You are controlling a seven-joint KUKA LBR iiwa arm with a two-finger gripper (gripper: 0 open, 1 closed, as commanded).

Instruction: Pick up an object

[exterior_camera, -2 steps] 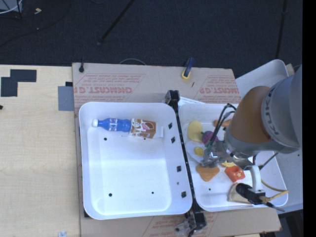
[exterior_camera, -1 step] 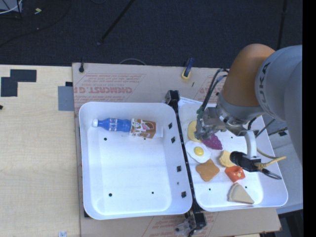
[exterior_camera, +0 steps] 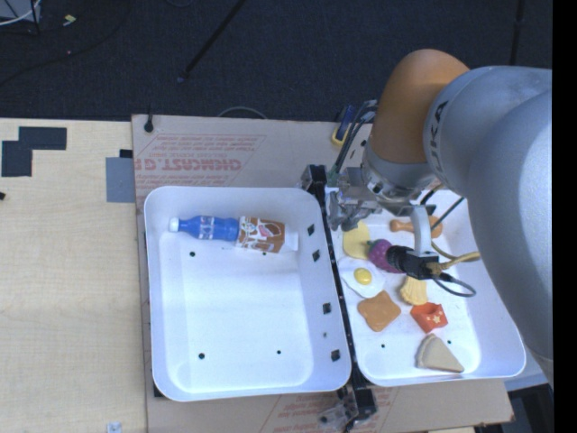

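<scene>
The gripper hangs low over the upper left corner of the right bin, just beside a yellow toy and a fried egg toy; whether its fingers are apart, I cannot tell; nothing shows between them. The step looks like the reach; next calls for descent onto one piece and closing. A bottle lies in the left bin.

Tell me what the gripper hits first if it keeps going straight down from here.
Probably the yellow toy piece at the right bin's upper left, just below the gripper; depth is unclear, so it may touch the bin floor beside it.
</scene>
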